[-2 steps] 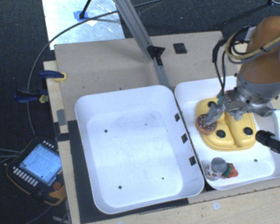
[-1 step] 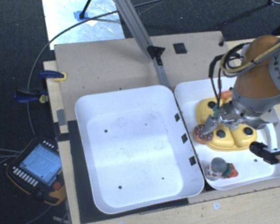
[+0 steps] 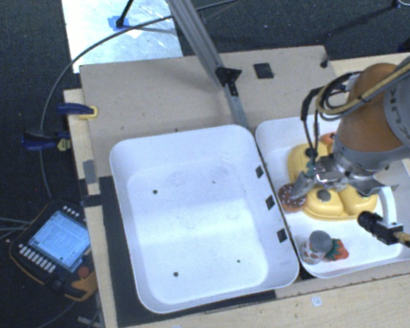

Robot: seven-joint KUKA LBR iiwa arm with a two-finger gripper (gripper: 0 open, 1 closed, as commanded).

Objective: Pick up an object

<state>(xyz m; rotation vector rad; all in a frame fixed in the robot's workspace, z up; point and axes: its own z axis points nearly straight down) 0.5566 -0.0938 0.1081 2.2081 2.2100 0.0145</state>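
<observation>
In the right bin (image 3: 274,138) lie a yellow toy (image 3: 324,204), a brown ring with pale specks like a doughnut (image 3: 293,194) at its left, and a small grey and orange object (image 3: 323,245) near the front wall. The gripper (image 3: 315,175) hangs low over the yellow toy's left part, close to the doughnut ring. The arm's wrist and orange band cover the bin's right half and part of the yellow toy. A small orange piece (image 3: 327,139) peeks out behind the wrist.
The left bin (image 3: 190,215) is a wide white tray beside the right one. A slanted metal pole (image 3: 197,34) crosses the back of the bench. A handheld pendant (image 3: 55,247) lies on the floor at the left. Cables hang from the wrist.
</observation>
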